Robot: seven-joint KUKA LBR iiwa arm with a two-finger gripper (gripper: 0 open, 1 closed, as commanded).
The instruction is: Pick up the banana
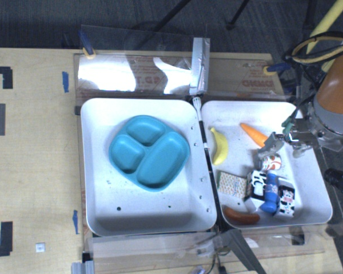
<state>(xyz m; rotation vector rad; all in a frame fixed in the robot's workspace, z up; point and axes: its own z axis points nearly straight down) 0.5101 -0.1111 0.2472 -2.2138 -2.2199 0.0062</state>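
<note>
Above a wooden bench (28,153): two shallow white bins side by side. Left bin (97,198) carrying a blue divided plate (150,152), three compartments, near the middle. Right bin (314,204) crowded with small items. Banana (219,145), yellow and curved, lying flat at the right bin's left wall, toward the far half, untouched. Just right of it, an orange carrot (253,133), slanted. Nearer: a patterned square packet (232,184), a black-and-white cow-patterned carton (286,197) with a blue bottle (270,196) across it, and a brown sausage (240,215) along the near edge. Grey arm with orange band (337,93) reaching in from the right; tool (272,143) hanging over the bin just right of the carrot, above a small red-and-white item (272,163), well apart from the banana. Cannot tell whether the tool is spread or closed. Nothing seen gripped.
</note>
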